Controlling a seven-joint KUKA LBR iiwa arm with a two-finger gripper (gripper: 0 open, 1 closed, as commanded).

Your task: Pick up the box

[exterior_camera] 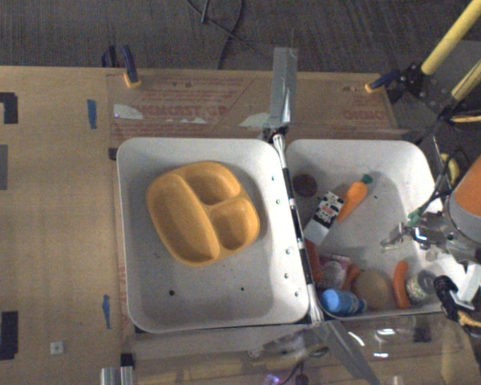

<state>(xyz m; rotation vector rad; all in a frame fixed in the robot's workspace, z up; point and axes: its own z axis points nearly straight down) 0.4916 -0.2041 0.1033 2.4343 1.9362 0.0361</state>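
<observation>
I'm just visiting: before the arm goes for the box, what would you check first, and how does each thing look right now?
1. Box in sight, in the right bin: ok.
2. Box free of neighbours: not ok, the carrot lies right beside it.
3. Gripper over the right bin: ok.
4. Gripper above the box: not ok, it is off to the right.
5. Fingers open: cannot tell.
6. Yellow plate out of the way, in the left bin: ok.

arm [474, 203]: cut by right edge | fingers: hidden
</observation>
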